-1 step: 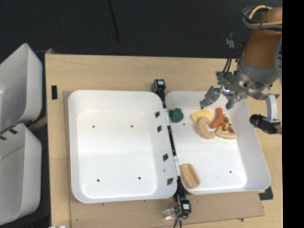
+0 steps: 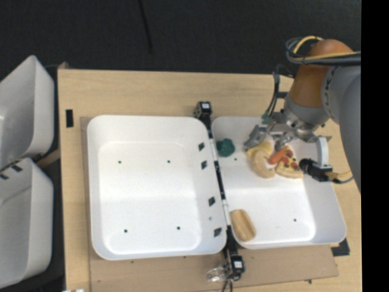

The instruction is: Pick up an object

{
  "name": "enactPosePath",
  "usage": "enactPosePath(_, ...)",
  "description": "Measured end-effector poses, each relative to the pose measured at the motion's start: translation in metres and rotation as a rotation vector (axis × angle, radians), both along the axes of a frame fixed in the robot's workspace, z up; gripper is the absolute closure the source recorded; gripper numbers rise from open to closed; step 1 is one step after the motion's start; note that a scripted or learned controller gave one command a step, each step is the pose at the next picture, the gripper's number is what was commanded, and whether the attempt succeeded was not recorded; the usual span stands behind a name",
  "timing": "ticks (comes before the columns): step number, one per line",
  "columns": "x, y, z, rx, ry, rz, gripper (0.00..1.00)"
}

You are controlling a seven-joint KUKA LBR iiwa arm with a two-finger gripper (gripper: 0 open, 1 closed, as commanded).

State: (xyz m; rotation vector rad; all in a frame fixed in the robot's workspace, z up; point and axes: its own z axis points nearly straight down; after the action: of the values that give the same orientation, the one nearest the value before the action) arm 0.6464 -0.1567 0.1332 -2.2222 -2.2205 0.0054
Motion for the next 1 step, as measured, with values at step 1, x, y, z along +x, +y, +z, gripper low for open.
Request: enactPosePath(1, 0.0301, 0.0014, -0.0335, 0.001, -0.005, 0.005, 0.0)
